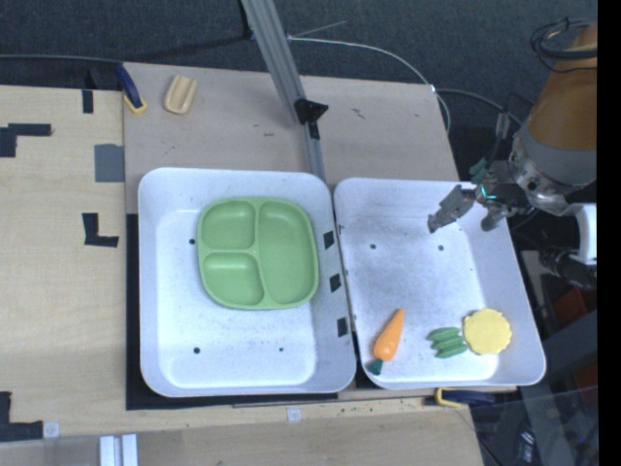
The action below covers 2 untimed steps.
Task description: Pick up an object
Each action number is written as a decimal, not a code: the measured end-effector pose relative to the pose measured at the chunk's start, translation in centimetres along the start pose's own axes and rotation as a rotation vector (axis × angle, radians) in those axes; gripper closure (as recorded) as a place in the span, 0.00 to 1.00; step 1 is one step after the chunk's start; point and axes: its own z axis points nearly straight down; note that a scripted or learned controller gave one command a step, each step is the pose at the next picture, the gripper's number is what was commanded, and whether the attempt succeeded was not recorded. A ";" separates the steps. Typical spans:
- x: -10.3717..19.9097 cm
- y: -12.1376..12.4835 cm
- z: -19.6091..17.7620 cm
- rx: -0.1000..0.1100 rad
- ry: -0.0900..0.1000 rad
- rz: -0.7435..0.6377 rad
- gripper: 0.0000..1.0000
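The arm enters from the right side of the camera view, its orange band (568,100) high at the upper right with the grey wrist section just below it. From there the wrist slants down and to the left, ending in the two-finger gripper (469,212). One dark finger (446,212) points down-left, the other (492,216) sits nearer the wrist, and the two stand apart with a visible gap and nothing between them. The gripper hangs tilted, not vertical.
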 end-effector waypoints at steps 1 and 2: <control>0.0 0.0 0.0 0.000 0.000 0.000 0.00; 0.0 -1.1 5.7 0.006 0.000 0.002 0.00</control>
